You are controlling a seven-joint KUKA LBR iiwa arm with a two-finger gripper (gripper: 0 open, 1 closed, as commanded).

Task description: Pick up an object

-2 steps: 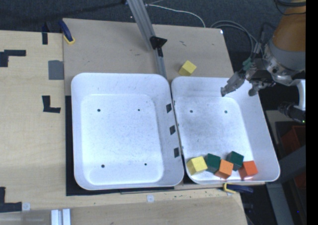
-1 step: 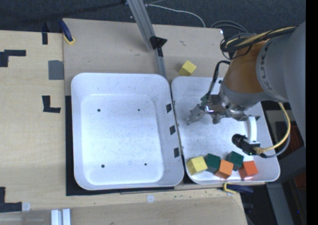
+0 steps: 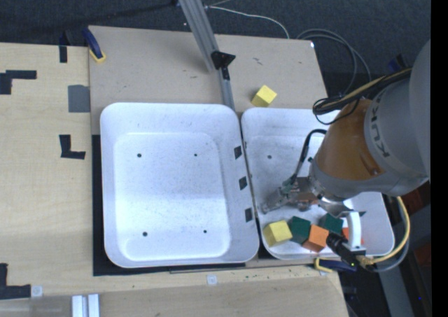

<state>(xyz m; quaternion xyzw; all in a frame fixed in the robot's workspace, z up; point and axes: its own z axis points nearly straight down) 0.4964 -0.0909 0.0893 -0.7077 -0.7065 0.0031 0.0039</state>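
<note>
Hovering low over the right-hand shallow white bin (image 3: 280, 130), the two-finger gripper (image 3: 280, 200) sat in the camera view near the middle of that bin's floor, carried by the grey arm (image 3: 364, 148) with its orange band. Whether it was open or closed, and whether it had hold of anything, could not be told: the wrist covered most of it and its metal parts blurred into the pale bin.

The likely targets lay in the bin's near corner, just below the gripper. A small yellow cube (image 3: 277, 231) sat nearest to it, a dark green block (image 3: 301, 226) touched the cube's right side, and an orange block (image 3: 317, 238) pressed against the green one. What they were made of was unclear. I judged this to be the approach step, with the pick not yet made. The next move called for shifting toward the corner, lining up over the yellow cube, descending and closing on it. The tight packing and the bin wall could get in the way.

More blocks further right were partly hidden under the wrist. The left-hand white bin (image 3: 168, 168) lay beside the first. A second yellow cube (image 3: 264, 96) rested on the tan bench (image 3: 161, 71), outside both bins.
</note>
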